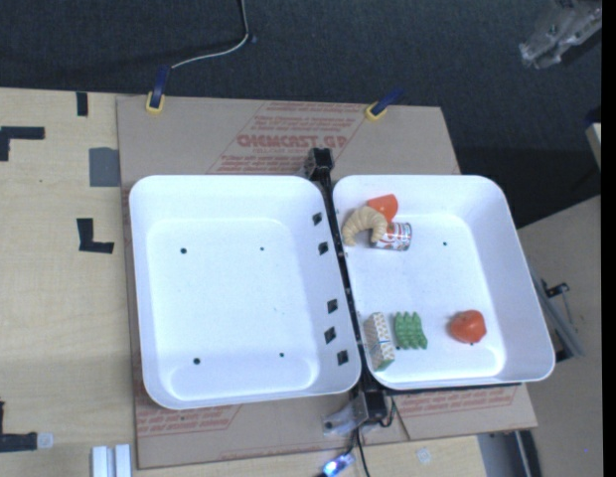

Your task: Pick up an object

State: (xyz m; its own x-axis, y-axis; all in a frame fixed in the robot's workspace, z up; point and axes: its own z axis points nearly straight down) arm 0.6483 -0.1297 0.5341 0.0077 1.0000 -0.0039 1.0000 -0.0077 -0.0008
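The right bin (487, 266) holds several small things. A tan croissant-shaped piece (362, 225) lies at its far left, with an orange piece (385, 207) touching it behind and a small can (397, 236) on its side beside it. Near the front left are a pale patterned box (379, 339) and a green ridged block (410, 330) side by side. A red rounded object (468, 327) sits apart at the front right. My gripper (558, 30) hangs grey and blurred at the top right, over the dark floor, well away from both bins.
The left bin (229, 286) stands beside the right one, joined by a black clip strip (333, 276). Both rest on a cardboard sheet (288, 137) on the wooden bench. A cable (238, 28) runs across the dark floor behind.
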